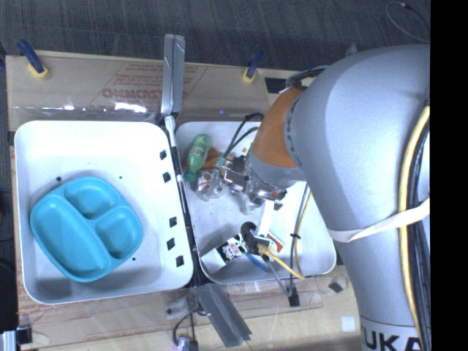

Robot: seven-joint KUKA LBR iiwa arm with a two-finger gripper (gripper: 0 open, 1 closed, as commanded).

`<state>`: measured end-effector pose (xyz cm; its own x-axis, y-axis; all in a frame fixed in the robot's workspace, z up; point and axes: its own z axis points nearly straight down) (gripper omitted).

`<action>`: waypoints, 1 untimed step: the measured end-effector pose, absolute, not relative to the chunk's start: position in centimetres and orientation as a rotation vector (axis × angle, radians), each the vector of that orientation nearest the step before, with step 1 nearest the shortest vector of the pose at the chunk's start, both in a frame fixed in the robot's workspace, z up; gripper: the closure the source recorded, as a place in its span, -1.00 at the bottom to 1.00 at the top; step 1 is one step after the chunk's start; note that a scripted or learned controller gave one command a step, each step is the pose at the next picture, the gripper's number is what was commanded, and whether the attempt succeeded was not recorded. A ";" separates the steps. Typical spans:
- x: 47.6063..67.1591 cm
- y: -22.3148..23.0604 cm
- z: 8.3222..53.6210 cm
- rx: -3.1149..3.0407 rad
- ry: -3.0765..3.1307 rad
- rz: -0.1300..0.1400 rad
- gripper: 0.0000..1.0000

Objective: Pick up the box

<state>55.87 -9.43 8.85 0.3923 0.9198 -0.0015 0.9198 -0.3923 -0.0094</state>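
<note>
Grey metal of the gripper is seen low over the right bin, near a green bottle; whether it is clenched or released cannot be told. The descent is best made from straight above, since the box is lodged well apart, by the bin's near wall. The box is seen as small and white, with dark and pink print.
</note>
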 end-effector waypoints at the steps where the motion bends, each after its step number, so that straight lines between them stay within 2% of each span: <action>1: 55.6 -8.7 18.9 -2.646 -1.682 0.009 -1.00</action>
<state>55.61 -8.74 18.93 0.4246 0.9054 -0.0016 0.9053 -0.4246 -0.0084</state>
